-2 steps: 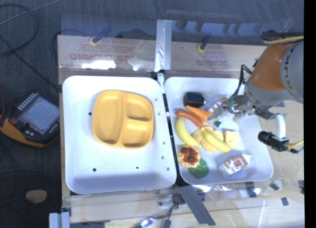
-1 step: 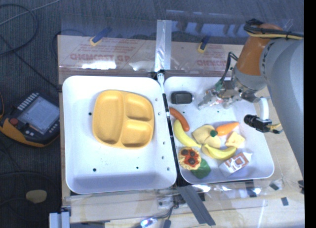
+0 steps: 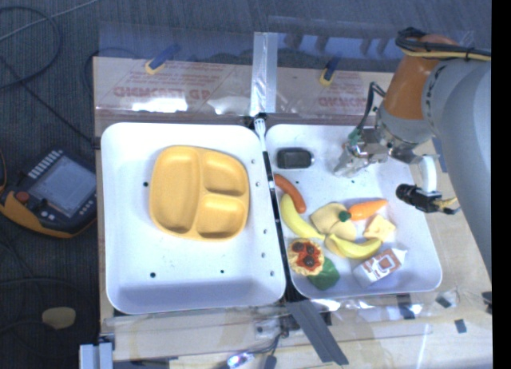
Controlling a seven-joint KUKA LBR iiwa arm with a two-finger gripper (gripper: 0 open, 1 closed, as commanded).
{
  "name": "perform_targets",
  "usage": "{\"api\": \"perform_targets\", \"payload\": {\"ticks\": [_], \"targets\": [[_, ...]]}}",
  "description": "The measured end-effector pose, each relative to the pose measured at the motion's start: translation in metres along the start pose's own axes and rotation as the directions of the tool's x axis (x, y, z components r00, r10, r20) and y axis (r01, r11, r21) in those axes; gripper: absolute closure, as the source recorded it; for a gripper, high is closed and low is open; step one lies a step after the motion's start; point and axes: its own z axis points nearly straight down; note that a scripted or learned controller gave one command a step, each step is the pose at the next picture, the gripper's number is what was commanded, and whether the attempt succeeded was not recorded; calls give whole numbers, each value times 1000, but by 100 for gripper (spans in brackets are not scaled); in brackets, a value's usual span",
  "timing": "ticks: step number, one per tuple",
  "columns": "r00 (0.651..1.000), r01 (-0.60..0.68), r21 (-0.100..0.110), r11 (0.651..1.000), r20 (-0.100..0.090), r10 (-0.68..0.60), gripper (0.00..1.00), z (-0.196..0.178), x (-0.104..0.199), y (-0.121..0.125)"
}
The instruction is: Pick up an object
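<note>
Hand: the hand (image 3: 361, 152) hangs over the far part of the right bin (image 3: 423, 275), near its back edge; whether it is spread or closed I cannot tell, and nothing is seen in it.
Arm: grey arm with orange band (image 3: 409, 88) enters from the right.
Task objects: toy foods crowd the near half of the right bin, among them two bananas (image 3: 294, 217), a carrot (image 3: 367, 208), a sausage (image 3: 289, 190), a small pizza (image 3: 306, 255) and a white carton (image 3: 378, 267); a dark oval piece (image 3: 293, 157) lies alone toward the back left corner, near the hand.
Left bin: the left bin (image 3: 128, 279) carries a yellow divided tray (image 3: 200, 192) at its middle.
Risk, judged: the foods touch and overlap, so a descent there may catch two or knock one aside; rounded pieces may slip; the dark piece sits close to the dividing wall, which could block one side of a grasp.
Surface: the desk is a brown board with clear taped sheeting along its back edge.
Room: dark carpet, loose cables, and a teach pendant (image 3: 56, 192) on the floor at left.
</note>
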Motion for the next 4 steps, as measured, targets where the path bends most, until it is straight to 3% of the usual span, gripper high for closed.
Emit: {"api": "perform_targets", "payload": {"ticks": [1, 2, 3, 4], "targets": [[1000, -1, 5, 1000, -2, 1, 0, 1, 0, -1], [1000, -1, 5, 1000, -2, 1, 0, 1, 0, -1], [999, -34, -28, 999, -5, 34, 0, 8, -21, -70], [997, -76, -36, 996, -9, 76, 0, 7, -21, -75]]}}
